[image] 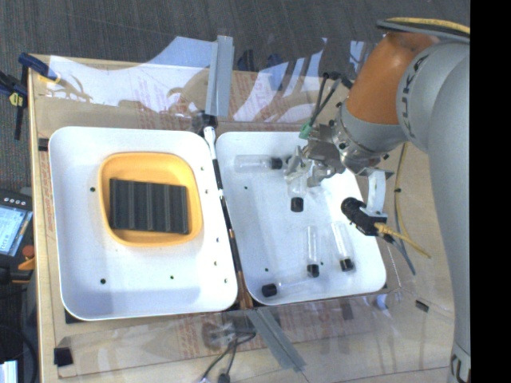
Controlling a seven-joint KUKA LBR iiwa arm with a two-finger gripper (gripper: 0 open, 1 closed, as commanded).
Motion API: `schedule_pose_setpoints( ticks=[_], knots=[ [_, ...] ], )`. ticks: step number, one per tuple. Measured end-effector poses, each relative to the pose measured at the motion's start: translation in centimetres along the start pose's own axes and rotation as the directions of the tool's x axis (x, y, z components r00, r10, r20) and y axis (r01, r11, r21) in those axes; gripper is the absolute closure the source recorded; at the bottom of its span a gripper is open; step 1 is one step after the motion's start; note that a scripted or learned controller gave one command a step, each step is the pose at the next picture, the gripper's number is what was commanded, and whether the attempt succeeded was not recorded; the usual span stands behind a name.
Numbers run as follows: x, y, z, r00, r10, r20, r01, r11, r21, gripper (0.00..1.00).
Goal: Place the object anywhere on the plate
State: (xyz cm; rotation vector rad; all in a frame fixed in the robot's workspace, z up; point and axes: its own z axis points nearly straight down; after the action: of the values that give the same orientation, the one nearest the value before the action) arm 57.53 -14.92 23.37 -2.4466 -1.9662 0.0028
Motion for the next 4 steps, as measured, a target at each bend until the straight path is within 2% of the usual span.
schedule_pose_setpoints(
  ticks=[1, 2, 3, 4],
  knots=[
    [0.0, 0.0, 0.0, 1.0, 0.0, 0.0, 0.0, 1.0, 0.0, 0.0],
    [-5.3, 2.1, 4.0, 0.92, -0.391, 0.0, 0.391, 0.92, 0.002, 0.0],
    [-5.0, 0.6, 3.3, 0.594, -0.804, 0.0, 0.804, 0.594, 0.0, 0.0],
    [-0.1, 4.3, 4.5, 0.261, -0.965, 0.005, 0.965, 0.261, 0.0, 0.0]
  ],
)
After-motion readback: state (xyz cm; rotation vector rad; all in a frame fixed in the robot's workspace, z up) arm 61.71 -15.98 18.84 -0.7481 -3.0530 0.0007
